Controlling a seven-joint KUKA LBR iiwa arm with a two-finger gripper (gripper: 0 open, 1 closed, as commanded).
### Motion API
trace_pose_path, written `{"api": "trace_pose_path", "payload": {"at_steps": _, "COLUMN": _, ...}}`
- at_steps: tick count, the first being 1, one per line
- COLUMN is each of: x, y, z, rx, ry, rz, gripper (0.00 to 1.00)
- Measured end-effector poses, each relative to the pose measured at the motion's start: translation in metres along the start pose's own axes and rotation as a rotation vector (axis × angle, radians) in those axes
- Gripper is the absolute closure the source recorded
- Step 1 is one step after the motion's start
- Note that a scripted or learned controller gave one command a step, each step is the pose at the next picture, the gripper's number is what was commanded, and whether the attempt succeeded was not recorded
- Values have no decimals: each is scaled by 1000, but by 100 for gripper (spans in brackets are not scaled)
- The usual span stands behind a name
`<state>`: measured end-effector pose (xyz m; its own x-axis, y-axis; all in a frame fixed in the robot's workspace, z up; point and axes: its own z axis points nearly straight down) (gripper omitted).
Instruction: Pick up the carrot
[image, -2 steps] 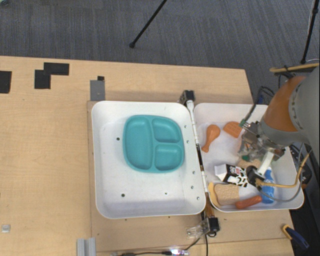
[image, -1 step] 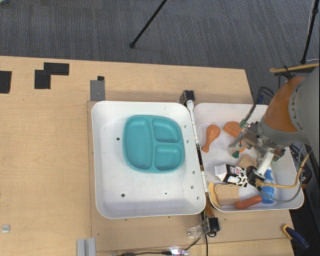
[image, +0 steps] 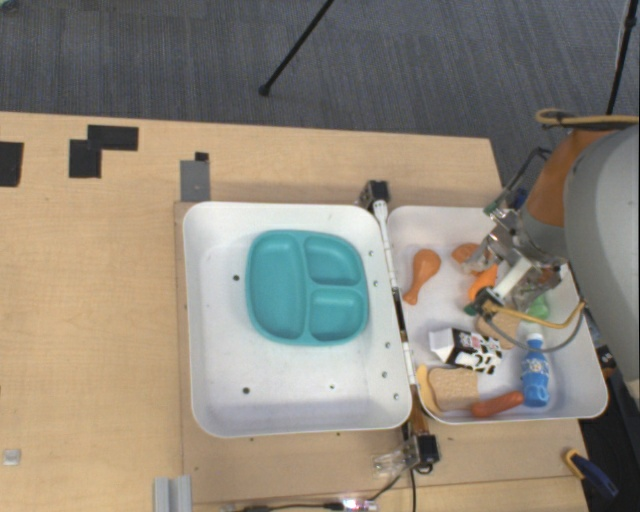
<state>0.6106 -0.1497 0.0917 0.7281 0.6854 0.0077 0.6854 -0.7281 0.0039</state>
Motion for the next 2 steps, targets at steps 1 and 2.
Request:
{"api": "trace_pose_path", "payload": {"at_steps": 1, "x": 2, "y": 2, "z": -12, "rx": -8, "ry": -2, "rz": -18, "gripper": 100}}
{"api": "trace_pose_path", "payload": {"at_steps": 2, "x": 1, "y": 1, "z": -12, "rx": -6, "ry": -4, "rz": -20, "gripper": 0}}
